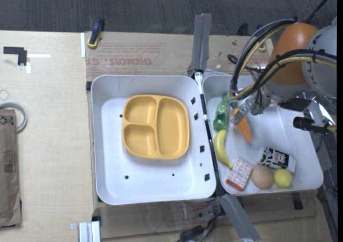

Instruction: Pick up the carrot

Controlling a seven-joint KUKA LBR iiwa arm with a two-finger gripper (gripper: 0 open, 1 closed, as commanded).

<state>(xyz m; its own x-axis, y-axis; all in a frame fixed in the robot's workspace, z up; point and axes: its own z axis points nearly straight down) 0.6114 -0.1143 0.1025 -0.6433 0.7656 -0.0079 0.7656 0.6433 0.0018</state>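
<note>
We found the small orange tapered carrot (244, 129) in the right shallow white plastic bin (308, 174), lying aslant just beside a green plastic bottle (222, 115) and a yellow banana (221, 148). The grey arm's hand (247, 110) sat directly over the carrot's upper end, touching or nearly so. Cables and the wrist hid its tips, so we could not tell whether it was released or clenched, nor whether the carrot lay within it.

To do this step well, we judged the hand should close across the carrot's thicker upper end, square to its long axis, keeping clear of the bottle, then lift straight up so the tapered body does not slip out.
</note>
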